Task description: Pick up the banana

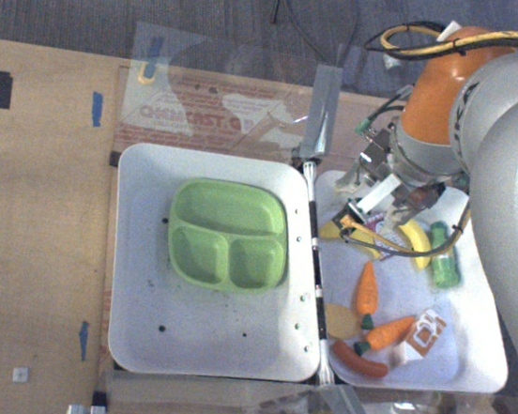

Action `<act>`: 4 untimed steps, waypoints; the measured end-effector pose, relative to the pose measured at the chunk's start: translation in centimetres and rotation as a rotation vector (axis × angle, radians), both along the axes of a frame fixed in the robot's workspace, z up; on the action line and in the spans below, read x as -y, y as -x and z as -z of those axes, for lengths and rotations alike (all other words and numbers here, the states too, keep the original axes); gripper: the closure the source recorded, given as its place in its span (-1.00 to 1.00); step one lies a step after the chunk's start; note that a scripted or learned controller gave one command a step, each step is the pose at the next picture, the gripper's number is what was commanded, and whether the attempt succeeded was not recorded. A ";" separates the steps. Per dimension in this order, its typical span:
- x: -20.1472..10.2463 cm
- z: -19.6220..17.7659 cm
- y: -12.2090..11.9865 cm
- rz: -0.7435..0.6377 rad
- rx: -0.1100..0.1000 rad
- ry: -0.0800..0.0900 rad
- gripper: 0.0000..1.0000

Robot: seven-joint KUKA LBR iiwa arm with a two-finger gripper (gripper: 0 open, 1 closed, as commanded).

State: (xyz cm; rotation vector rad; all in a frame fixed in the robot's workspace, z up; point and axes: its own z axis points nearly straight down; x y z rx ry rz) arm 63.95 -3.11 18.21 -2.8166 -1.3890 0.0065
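Gripper (384, 206) is seen low over the far end of the right bin (468, 357), hung from the arm (441, 95) that reaches in from the right. How far it is open cannot be told, since the tip is masked by wrist hardware and cabling, and nothing can be confirmed as held. Banana (415, 237) is located in the right bin, lying on the floor just beside the gripper on its right, partly covered by a cable. A green item (444, 261) is seen just beside the banana, further right. One carrot (367, 287) is laid near the bin's middle, nearer the camera than the gripper. A second carrot (386, 332) is found closer still, touching a white-and-orange carton (426, 332). A red sausage (359, 360) is laid at the near edge. Left bin (131, 312) is occupied by a green divided plate (228, 236), set upright and roughly central, well apart from the gripper.
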 end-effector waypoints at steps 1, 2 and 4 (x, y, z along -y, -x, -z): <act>6.2 6.9 0.6 0.008 -0.002 -0.002 -1.00; 5.2 0.0 1.4 -0.154 0.002 0.000 -1.00; 16.3 8.7 -3.1 -0.355 -0.013 -0.036 -1.00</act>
